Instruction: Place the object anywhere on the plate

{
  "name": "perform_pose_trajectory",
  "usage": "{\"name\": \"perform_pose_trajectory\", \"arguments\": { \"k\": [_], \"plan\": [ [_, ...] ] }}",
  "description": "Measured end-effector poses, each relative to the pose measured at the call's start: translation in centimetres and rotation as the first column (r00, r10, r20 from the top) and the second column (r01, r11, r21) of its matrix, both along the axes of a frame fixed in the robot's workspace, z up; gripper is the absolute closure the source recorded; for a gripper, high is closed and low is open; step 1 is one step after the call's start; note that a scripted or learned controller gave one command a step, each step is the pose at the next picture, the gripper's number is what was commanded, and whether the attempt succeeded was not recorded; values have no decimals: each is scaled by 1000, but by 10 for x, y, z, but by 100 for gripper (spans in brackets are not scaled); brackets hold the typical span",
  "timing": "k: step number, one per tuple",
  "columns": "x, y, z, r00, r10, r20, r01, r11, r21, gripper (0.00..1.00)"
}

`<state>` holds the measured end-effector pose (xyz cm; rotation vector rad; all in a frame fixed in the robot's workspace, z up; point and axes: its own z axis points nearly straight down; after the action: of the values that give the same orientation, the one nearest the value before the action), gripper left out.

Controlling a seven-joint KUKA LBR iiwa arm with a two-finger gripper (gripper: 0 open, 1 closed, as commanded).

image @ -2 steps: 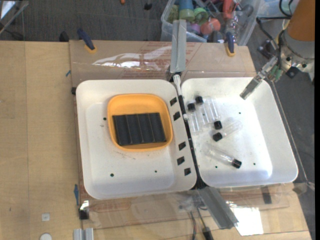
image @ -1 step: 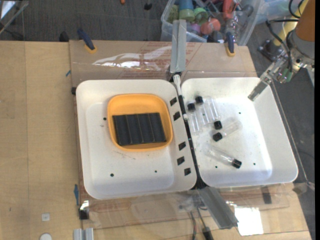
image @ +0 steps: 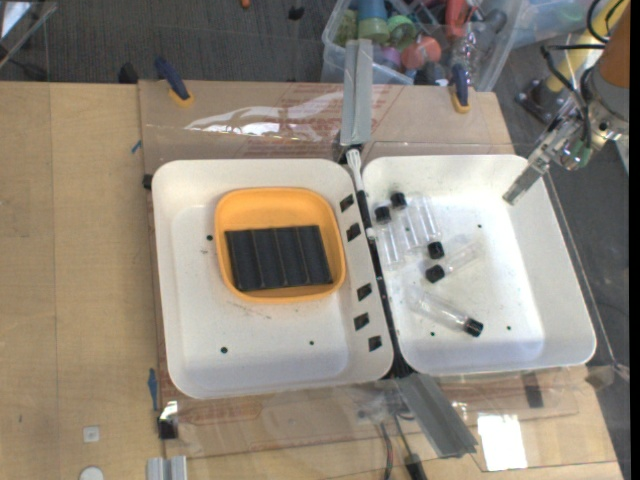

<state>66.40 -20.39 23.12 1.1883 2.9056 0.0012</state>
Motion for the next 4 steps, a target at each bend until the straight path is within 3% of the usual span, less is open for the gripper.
{"name": "perform_pose_trajectory", "arguments": {
  "k": [1, 3, 4],
  "plan": [
    [1, -18, 1, 1000, 9, 1, -9, 1000, -1, 0],
    [-1, -17, 26, 978, 207, 3, -207, 978, -2, 0],
    [-4, -17, 14, 976, 219, -3, -219, 976, 1, 0]
  ]
}}
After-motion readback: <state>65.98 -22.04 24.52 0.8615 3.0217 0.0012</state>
